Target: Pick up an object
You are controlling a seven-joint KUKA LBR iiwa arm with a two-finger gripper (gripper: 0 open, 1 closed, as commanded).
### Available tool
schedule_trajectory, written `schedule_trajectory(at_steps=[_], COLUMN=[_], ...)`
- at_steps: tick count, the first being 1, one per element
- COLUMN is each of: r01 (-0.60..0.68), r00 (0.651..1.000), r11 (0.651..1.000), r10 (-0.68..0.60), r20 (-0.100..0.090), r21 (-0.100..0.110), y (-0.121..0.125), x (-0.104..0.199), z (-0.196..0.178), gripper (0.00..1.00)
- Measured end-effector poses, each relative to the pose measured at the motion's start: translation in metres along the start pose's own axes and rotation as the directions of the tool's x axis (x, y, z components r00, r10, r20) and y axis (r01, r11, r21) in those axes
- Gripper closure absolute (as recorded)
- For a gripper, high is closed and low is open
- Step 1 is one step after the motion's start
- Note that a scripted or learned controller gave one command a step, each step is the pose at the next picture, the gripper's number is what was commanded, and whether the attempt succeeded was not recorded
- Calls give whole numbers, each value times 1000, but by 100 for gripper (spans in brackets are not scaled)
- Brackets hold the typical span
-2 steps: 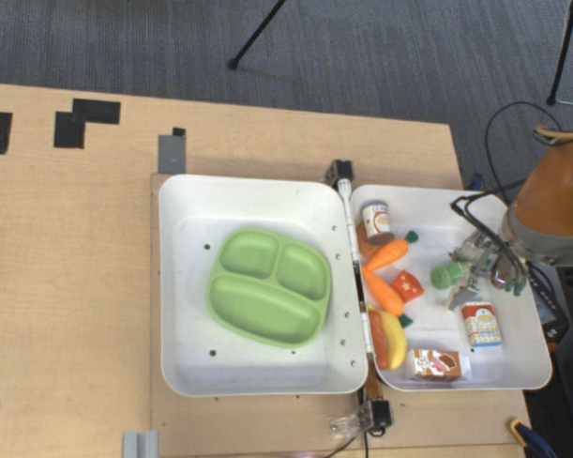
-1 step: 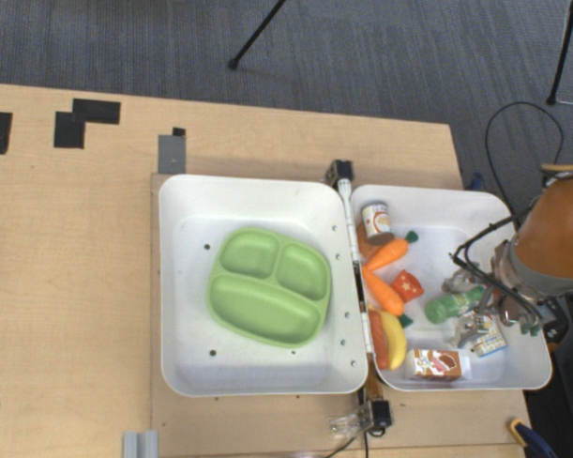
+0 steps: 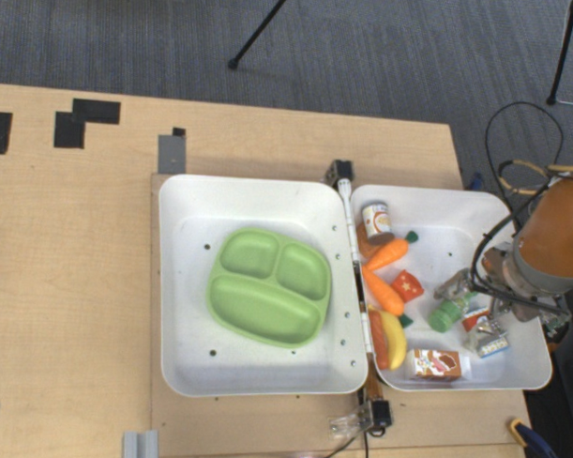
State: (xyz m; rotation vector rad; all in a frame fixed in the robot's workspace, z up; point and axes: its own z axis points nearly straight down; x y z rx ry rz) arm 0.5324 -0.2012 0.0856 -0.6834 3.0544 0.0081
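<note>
The arm reaches into the right bin [image 3: 507,377] from the right, its tool [image 3: 481,301] low over a green bottle [image 3: 446,316], likely the target; whether it is apart or together I cannot tell; smooth carrots [image 3: 389,255], a banana [image 3: 392,338], a can [image 3: 375,220] and a flat packet [image 3: 437,365] crowd the bin; the left bin [image 3: 179,360] holds a moulded green tray [image 3: 268,287].

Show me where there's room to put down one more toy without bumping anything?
The left bin has bare white floor all around the green divided plate, widest along its left wall and front. The right bin is crowded: can, carrots, banana and green bottle, with the gripper over them. Its freest patch is the back right corner.
</note>
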Motion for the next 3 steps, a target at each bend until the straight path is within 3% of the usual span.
schedule_trajectory(at_steps=[1,2,3], r01=[-2,25,493], r00=[1000,1000,870], r11=[1000,1000,870], r10=[2,-25,-493], r20=[-1,-10,-9], r21=[2,0,-6], y=[-1,54,102], x=[-1,-75,-125], z=[-8,-54,-94], gripper=[100,100,100])
